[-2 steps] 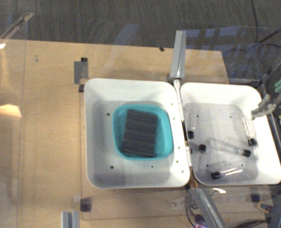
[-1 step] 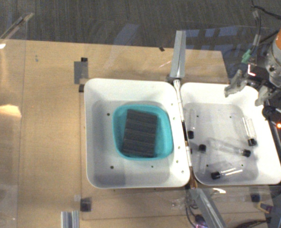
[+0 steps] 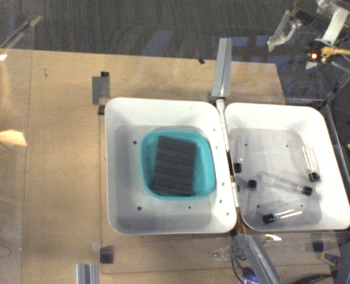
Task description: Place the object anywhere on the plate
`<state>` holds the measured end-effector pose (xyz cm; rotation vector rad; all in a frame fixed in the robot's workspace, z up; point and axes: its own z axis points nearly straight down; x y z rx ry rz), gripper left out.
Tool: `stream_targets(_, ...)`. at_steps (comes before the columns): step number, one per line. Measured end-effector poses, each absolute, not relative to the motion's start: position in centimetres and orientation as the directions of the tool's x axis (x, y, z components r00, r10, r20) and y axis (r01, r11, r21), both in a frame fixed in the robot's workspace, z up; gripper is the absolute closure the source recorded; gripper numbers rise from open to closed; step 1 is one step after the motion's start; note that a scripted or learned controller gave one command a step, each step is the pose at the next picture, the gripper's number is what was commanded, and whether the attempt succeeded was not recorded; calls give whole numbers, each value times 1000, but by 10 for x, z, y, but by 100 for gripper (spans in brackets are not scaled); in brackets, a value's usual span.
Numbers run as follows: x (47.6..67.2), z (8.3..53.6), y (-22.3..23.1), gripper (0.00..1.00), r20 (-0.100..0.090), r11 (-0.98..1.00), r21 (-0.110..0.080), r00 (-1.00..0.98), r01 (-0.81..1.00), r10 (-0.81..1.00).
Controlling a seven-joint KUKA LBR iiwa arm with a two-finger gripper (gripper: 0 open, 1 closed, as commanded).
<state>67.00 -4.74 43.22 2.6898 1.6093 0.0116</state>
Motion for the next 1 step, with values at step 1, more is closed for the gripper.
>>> stream_targets(1, 636, 437, -93, 0, 4, -547, 11, 547, 837, 837)
